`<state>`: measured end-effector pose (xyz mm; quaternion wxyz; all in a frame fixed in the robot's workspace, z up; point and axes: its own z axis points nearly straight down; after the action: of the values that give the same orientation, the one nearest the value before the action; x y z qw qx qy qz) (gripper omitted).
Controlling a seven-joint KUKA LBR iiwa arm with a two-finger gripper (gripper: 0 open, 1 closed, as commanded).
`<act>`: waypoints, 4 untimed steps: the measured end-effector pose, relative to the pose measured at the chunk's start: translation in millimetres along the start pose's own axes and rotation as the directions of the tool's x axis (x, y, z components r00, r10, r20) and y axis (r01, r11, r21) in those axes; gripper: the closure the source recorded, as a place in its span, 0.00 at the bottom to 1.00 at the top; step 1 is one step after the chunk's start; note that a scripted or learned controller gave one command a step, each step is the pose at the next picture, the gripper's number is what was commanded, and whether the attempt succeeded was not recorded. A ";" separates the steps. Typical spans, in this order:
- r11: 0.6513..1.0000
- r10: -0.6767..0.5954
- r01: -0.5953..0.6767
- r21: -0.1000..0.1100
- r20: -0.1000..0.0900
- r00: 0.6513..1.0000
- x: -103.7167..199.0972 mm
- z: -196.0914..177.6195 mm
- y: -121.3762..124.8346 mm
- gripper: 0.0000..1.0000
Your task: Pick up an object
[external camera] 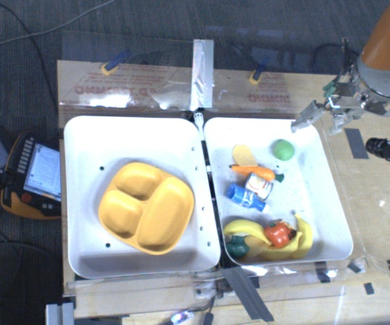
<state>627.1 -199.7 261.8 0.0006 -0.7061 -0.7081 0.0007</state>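
- Claw [308, 119] at about 2 o'clock of the scene, hanging over the far right corner of the right bin [330, 181]. One grey finger points down-left toward the bin rim; cannot tell whether the fingers are apart or together. Nothing seen between them.
- Arm wrist, grey with its orange band [383, 36], enters from 2 o'clock, above the bench [367, 202].
- Nearest item to the claw: green ball [284, 149], at 7 o'clock from the claw, lying on the bin floor, apart from the claw.
- At 9 o'clock from the ball: a pale yellow piece [244, 156], with a toy carrot [254, 171] lying just beside it at its 5 o'clock edge.
- Under the carrot: a small blue-and-white container [249, 193] on its side, touching or just below the carrot.
- Near edge of the right bin, at 6 o'clock: bananas [296, 246] curved along the wall, a red tomato-like piece [277, 233] resting on them, a dark green item [237, 247] at their left end.
- Left bin [87, 181] at 9 o'clock, just beside the right bin, rims touching along the middle. It holds a yellow divided tray [147, 205], tilted somewhat, sitting about mid-bin.
- Beyond the bins at 12 o'clock: clear plastic sheet [127, 87] taped to the bench.
- On the floor at 9 o'clock, well apart from the bins: a handheld pendant [36, 175] with a lit screen.
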 end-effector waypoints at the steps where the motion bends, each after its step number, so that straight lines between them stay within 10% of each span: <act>1: 0.999 -0.039 0.039 -0.001 0.002 0.999 48.2 168.1 19.7 0.00; 2: 0.997 -0.072 0.072 -0.009 0.003 0.997 46.6 172.2 -50.4 0.00; 3: 0.933 0.361 -0.361 -0.016 -0.004 0.933 65.6 171.9 -100.7 0.00; 4: 0.853 0.522 -0.522 -0.012 -0.013 0.853 9.5 171.2 -117.2 0.00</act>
<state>509.5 -190.6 90.8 -0.0017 -0.8716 -0.4901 -0.0076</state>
